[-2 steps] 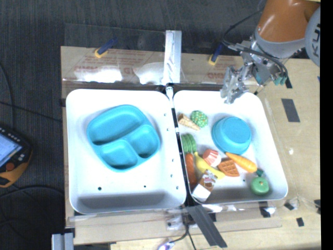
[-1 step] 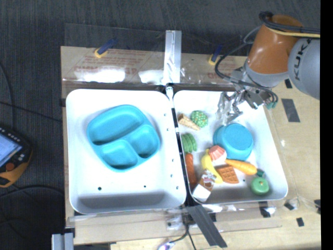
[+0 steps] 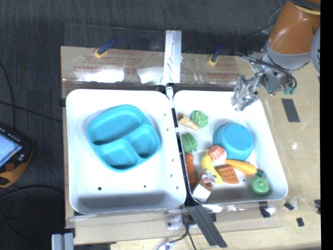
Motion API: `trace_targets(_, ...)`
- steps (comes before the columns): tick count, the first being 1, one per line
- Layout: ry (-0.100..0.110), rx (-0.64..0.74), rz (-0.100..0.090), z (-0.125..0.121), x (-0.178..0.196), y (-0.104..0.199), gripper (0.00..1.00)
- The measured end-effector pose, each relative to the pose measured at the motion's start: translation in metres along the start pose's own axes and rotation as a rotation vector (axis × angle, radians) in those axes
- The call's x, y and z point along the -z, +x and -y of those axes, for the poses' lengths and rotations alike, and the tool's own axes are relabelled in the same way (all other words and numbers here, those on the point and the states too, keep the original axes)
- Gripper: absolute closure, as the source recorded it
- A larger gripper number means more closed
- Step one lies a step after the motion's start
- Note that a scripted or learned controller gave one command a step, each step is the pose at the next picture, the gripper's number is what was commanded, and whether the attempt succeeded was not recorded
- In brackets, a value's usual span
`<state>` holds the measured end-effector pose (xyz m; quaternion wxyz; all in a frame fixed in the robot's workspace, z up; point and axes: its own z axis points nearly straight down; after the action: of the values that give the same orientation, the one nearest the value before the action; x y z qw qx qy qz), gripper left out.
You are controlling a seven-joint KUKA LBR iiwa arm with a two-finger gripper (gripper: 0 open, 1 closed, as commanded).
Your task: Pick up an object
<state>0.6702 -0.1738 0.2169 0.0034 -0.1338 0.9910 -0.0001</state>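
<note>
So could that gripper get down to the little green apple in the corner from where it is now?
Probably yes. The gripper hangs over the far edge of the right bin, and nothing covers the green apple. It does sit tight in the near corner beside the carrot, so the bin wall may crowd the grasp.

Even, diffuse overhead lighting, moderately bright. The two white bins (image 3: 73,139) reflect strongly and lie near overexposure, with little surface detail on their floors. A soft shadow falls inside the near wall of the left bin (greyish band along its lower edge). Mild glare shows on the clear plastic sheet (image 3: 119,72) behind the bins. Focus is soft throughout; small items appear slightly blurred, and the dark floor (image 3: 31,25) is grainy.
</note>
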Motion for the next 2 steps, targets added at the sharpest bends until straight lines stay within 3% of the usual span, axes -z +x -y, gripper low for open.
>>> trace_targets(1, 0.0, 0.255, -0.002, 0.001, -0.091, 0.001, 1.0)
trace_targets(2, 0.0, 0.01, 0.0, 0.009, -0.013, 0.003, 1.0)
